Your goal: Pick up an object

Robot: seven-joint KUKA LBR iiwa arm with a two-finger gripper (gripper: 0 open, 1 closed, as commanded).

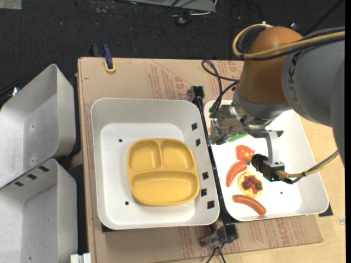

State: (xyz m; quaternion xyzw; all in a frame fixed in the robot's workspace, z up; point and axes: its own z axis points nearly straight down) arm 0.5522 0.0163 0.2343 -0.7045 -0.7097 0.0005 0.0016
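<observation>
In the right bin [308, 193] lie several toy foods. A red pepper chunk [244, 152] sits near the bin's middle, with a curved red piece [235, 173] just below it. A small round pizza [252, 184] with dark toppings lies beside that, and a reddish sausage [249, 204] rests near the front wall. My gripper [222, 127] hangs over the back left part of this bin, up and left of the pepper chunk. The wrist hides most of it, and I see nothing held in it.
The left bin [143, 106] holds a yellow divided plate [163, 171]. Between the two bins runs a black-clipped divider [205, 163]. White tubs [33, 130] stand off the bench at the left. The arm's bulk covers the right bin's back half.
</observation>
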